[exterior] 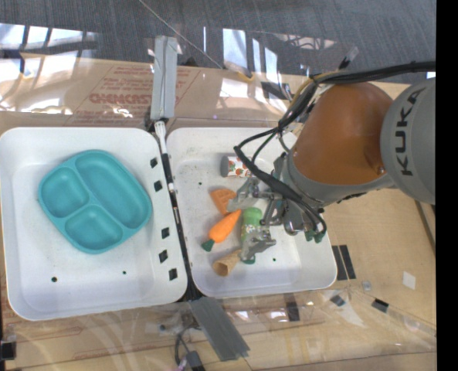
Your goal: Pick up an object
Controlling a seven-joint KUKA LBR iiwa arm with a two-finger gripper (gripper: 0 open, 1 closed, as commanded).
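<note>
Bright, even light falls on my bench from above; the white bins (pixel 28 284) look nearly washed out; sharp glare patches sit on the clear sheeting (pixel 236 49) along the far edge; my arm (pixel 344 137) casts only a soft shadow beneath itself; focus is fair, though fine detail looks slightly soft and grainy.

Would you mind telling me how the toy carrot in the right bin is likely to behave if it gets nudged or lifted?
The carrot tapers and looks rounded, so it would probably roll or pivot when nudged. Its smooth, moulded look suggests a stiff, light toy that may slip from a loose pinch. It lies close to the tool, so a brush could shift it.
</note>
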